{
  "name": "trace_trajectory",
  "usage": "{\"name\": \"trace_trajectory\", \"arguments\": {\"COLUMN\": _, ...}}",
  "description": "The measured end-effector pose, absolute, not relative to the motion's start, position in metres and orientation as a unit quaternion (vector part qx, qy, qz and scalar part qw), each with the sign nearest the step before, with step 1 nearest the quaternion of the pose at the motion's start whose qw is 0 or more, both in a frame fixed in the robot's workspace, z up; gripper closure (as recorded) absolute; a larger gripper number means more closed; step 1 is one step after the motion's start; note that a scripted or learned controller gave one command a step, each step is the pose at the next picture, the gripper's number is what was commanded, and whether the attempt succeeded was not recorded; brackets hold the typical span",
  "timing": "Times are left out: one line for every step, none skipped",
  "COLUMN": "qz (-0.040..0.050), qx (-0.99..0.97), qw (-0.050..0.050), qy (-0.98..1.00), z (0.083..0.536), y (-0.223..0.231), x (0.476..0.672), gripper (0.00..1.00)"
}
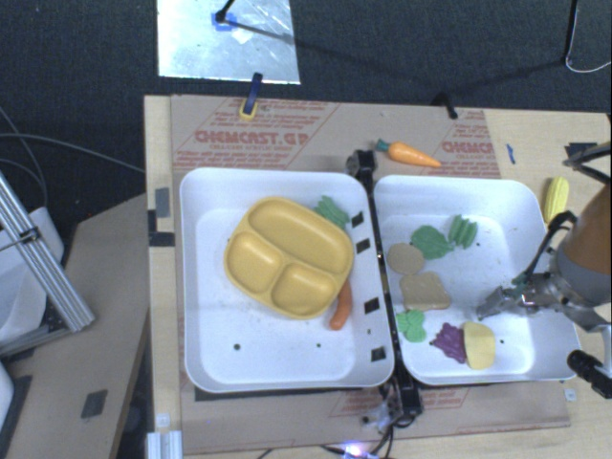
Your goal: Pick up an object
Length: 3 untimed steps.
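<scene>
gripper [497,301] low in the right bin [521,199], near its right wall, fingers spread, pinching nothing. just beside its tip at the bin's front edge: yellow piece [480,344], purple grapes [448,340]. bread slice [426,292] mid-bin, green leaf [432,241] toward the back. left bin [206,285] carries a yellow tray [287,256], carrot [340,309] at its right edge. bench board [316,127] reads "chemcast gp".

Left bin [206,285] front open, yellow tray [287,256] apparently behind
</scene>
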<state>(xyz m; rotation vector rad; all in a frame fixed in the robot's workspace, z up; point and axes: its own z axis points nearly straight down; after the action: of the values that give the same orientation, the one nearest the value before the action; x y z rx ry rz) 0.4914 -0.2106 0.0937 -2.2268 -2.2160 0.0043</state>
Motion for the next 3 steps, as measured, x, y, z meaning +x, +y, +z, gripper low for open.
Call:
{"name": "trace_trajectory", "arguments": {"qz": -0.0001, "qx": -0.707, "qw": 0.000, "qy": -0.707, "z": 0.086, "y": -0.206, "x": 0.486, "gripper": 0.00}}
{"name": "trace_trajectory", "arguments": {"qz": -0.0013, "qx": -0.705, "qw": -0.002, "qy": -0.709, "z": 0.085, "y": -0.206, "x": 0.530, "gripper": 0.00}}
{"name": "trace_trajectory", "arguments": {"qz": -0.0029, "qx": -0.703, "qw": -0.001, "qy": -0.711, "z": 0.085, "y": -0.145, "x": 0.583, "gripper": 0.00}}
